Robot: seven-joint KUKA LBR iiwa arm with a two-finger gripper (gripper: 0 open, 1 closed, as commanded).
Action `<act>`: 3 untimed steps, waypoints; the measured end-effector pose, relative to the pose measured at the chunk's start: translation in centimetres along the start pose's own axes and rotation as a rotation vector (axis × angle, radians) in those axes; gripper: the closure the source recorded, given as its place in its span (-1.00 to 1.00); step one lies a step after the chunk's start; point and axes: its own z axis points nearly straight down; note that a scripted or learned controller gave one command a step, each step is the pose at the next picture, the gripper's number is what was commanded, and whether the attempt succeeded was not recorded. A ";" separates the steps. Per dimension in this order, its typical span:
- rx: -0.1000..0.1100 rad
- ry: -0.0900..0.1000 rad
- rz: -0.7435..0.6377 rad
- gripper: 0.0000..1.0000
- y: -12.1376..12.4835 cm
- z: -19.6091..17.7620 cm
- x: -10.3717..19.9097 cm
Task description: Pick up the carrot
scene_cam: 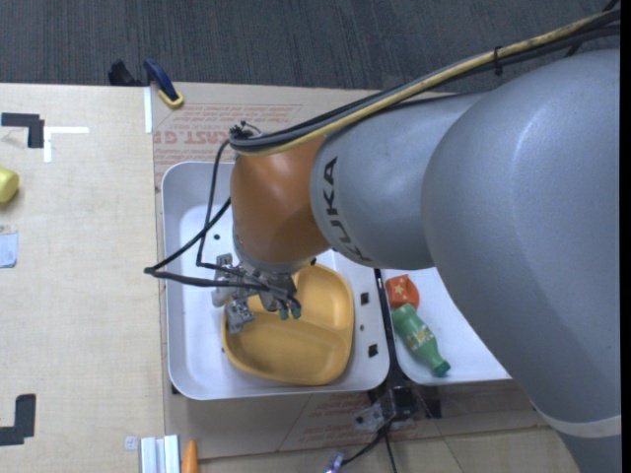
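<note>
My gripper hangs low inside the left white bin, under the orange wrist band. It sits at the upper left rim of a yellow-orange bowl-like dish that lies in the near half of that bin. Black cables run from the gripper out over the bin's left wall. The arm's grey body covers the far half of the left bin and much of the right bin.
In the right bin lie a red round item and a green bottle, close to the divider. A yellow object rests at the bench's far left. A small orange piece sits at the bottom edge.
</note>
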 end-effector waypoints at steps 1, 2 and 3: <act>-0.001 -0.022 0.175 1.00 0.9 -7.3 3.2; 0.004 0.013 0.406 1.00 -1.5 -8.7 3.3; 0.006 0.013 0.767 1.00 -1.3 -6.4 5.0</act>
